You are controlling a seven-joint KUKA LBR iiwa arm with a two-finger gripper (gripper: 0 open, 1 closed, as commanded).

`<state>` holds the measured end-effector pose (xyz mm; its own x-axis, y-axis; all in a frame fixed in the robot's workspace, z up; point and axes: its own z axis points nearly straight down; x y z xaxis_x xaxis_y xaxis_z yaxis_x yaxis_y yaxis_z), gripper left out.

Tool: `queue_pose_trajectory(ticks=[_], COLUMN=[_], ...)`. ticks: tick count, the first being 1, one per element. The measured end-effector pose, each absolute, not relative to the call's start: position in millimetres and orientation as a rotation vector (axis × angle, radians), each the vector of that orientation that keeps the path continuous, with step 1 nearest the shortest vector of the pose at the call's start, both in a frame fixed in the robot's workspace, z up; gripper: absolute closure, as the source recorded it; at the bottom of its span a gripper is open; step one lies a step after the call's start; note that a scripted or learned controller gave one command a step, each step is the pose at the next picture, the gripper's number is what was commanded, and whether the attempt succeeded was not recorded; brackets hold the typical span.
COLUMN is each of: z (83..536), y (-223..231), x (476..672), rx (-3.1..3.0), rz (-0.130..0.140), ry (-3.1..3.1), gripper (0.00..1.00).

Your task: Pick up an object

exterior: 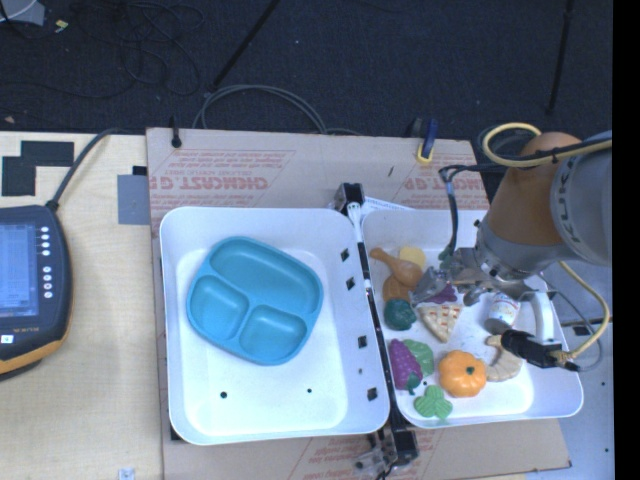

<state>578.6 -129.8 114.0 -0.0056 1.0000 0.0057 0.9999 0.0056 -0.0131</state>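
I've got the gripper point(437, 286) down in the right bin point(560, 403), in the crowded toy food beside the pizza slice point(439, 320), chicken leg point(397, 261) and green ball point(399, 314); I cannot tell how it is set or whether it has anything. Packed this tight, I judge it could nudge a neighbour or close on 2 pieces and drop both. The 2 white bins sit on cardboard point(300, 173) over a pale bench point(90, 388), blue tray point(255, 300) in the left bin point(200, 408), dark floor behind.

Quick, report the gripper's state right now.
Gripper: down in the right bin among the toy food; open or closed cannot be told.
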Motion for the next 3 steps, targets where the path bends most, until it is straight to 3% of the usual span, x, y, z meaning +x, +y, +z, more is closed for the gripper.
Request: queue_pose_trajectory(ticks=[1,2,3], z=[86.8,87.6,88.0], y=[-99.9,-84.7,-90.6], x=[508.5,564.6,638.5], rx=[-2.226,-2.218,-2.22], rz=[0.007,-0.001,0.001], ry=[-2.212,-2.224,-2.223], gripper=[0.0,0.0,0.0])
